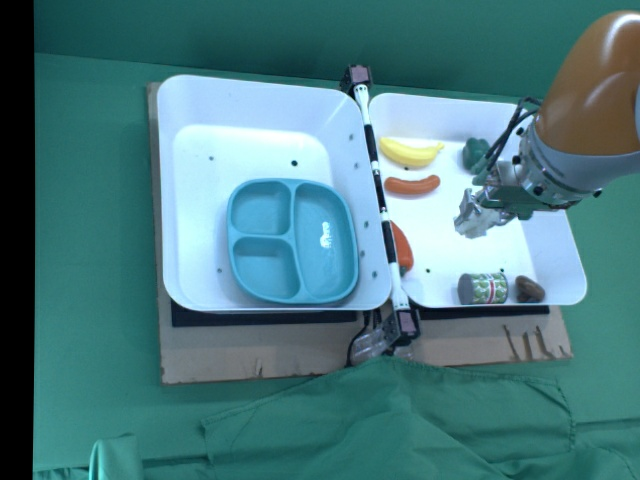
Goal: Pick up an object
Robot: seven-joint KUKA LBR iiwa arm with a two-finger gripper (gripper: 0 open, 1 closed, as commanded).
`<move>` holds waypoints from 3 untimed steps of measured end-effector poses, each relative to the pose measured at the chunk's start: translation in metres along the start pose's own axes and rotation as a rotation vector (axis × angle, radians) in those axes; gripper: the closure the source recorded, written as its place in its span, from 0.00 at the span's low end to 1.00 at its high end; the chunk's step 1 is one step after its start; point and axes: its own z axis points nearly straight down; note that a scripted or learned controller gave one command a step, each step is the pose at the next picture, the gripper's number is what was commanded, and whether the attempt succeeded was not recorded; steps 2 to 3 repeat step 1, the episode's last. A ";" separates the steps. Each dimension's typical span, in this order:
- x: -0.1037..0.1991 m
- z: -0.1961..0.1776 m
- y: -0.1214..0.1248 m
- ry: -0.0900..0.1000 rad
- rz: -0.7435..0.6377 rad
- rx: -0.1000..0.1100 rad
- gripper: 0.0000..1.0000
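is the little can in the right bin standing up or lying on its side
Lying on its side. The can shows its striped label lengthwise along the bin floor, beside a brown object.

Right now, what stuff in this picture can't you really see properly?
- Dark green object: partly behind the arm in the camera view, so I can't tell its shape.
- Small brown object: too small to name.
- Red object: partly hidden by the right bin's wall.
- Gripper: blurred, so jaws unreadable.

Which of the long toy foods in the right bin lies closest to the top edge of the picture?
The yellow banana. It lies above the red sausage, which sits just below it, while the red-orange piece rests lower still against the bin's left wall.
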 end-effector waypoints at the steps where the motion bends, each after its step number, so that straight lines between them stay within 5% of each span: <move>1: 0.012 0.042 0.000 0.000 0.000 -0.001 1.00; 3: 0.012 0.042 0.000 0.000 0.000 -0.001 1.00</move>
